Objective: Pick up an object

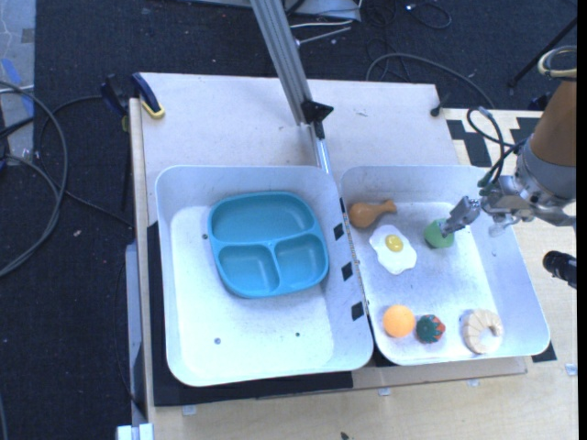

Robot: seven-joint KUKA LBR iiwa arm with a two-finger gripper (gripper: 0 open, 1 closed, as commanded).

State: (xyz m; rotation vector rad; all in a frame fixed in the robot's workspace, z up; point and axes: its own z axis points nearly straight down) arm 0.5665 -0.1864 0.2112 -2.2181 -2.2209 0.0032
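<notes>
The right bin (514, 282) holds several toy foods. A small green piece (437, 237) lies near its middle, and my gripper (458, 220) comes down from the right with its tip touching the piece's upper right side. To the left of the green piece lies a fried egg (393, 250), with a brown drumstick (371, 213) above the egg. Along the front of the bin lie an orange ball (398, 321), a red and green piece (429, 328) and a pale shrimp-like piece (481, 330).
A blue divided plate (269, 243) sits in the left bin (183, 337). A slanted metal pole (286, 53) ends at the far edge between the bins. Cables lie behind the bench, and the arm's orange band (558, 136) hangs over the right rim.
</notes>
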